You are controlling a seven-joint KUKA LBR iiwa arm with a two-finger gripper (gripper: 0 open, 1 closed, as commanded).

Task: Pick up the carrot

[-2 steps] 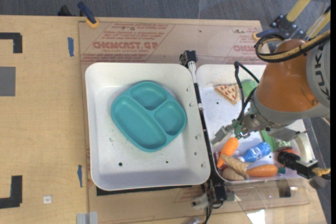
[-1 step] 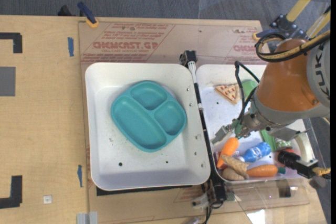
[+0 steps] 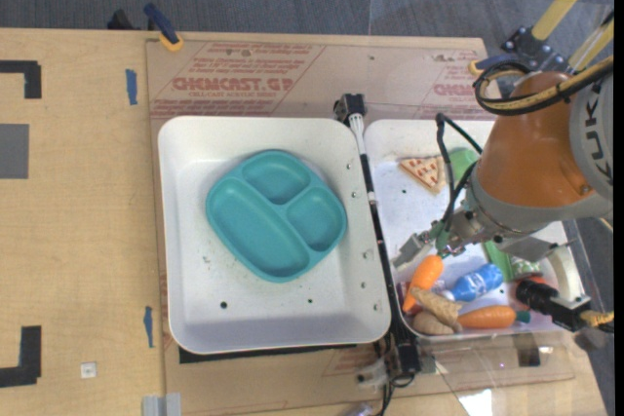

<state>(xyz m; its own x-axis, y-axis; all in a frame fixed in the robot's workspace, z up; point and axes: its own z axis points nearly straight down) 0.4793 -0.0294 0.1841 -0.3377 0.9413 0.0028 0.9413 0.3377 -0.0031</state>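
Two orange pieces lie in the right bin point(image 3: 382, 209), and I cannot tell which one is the carrot. A short tapered orange piece point(image 3: 426, 273) sits near the bin's left wall. A longer orange piece point(image 3: 486, 317) lies along the front wall. My gripper point(image 3: 432, 246) hangs low in the right bin, just above and touching or nearly touching the short orange piece. The arm's orange wrist band point(image 3: 526, 156) hides much of the bin behind it.
A blue item point(image 3: 474, 285) and a beige root-like piece point(image 3: 436, 308) lie between the two orange pieces. A pizza slice point(image 3: 424, 172) and a green item point(image 3: 458, 161) sit at the bin's back. The left bin point(image 3: 185, 209) holds a teal divided plate point(image 3: 276, 214).
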